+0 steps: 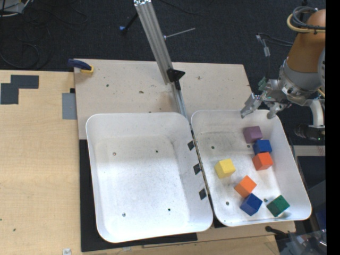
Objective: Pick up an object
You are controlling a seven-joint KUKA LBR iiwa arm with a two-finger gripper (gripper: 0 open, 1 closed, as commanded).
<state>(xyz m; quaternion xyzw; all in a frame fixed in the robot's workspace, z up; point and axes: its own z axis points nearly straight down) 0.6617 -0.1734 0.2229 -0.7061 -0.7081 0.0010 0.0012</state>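
White bins point(143, 232); purple point(252, 134), yellow point(225, 168), green point(278, 205), seemingly two blue, two orange cubes.

Arm point(307, 41) cut off at right edge, claw point(262, 106) fingers slightly blurred

Even overhead lighting, moderate sharpness.
The white bins point(141, 232) are brightly lit, nearly washed out; soft shadows are cast beneath the blocks point(225, 167); the dark floor point(79, 25) is underexposed.

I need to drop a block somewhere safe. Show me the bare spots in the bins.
The left bin has a bare floor. In the right bin, free floor runs along the divider above the yellow cube. Crowded: the right side, from the purple cube to the green cube.
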